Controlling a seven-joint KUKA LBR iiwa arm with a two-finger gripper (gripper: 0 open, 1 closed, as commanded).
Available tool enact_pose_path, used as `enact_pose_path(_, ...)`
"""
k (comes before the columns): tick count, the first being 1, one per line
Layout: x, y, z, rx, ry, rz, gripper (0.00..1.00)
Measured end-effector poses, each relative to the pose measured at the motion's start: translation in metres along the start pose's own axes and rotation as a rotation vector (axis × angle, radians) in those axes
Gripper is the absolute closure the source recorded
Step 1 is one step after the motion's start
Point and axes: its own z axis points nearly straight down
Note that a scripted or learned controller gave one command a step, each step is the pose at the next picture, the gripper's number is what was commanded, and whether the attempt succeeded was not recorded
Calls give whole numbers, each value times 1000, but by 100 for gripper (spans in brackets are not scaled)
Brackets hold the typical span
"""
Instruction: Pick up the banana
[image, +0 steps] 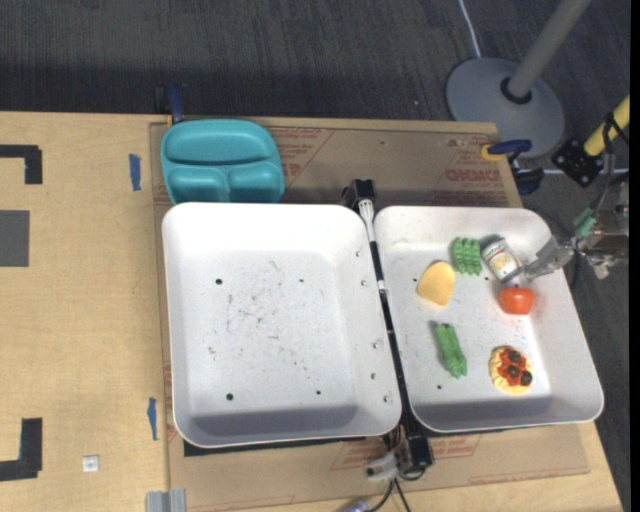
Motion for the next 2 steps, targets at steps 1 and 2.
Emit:
enact_pose_path(1, 38, -60, 76, 1, 1, -159, 0)
enact_pose_path(2, 60, -59, 174, -1, 0, -659, 0)
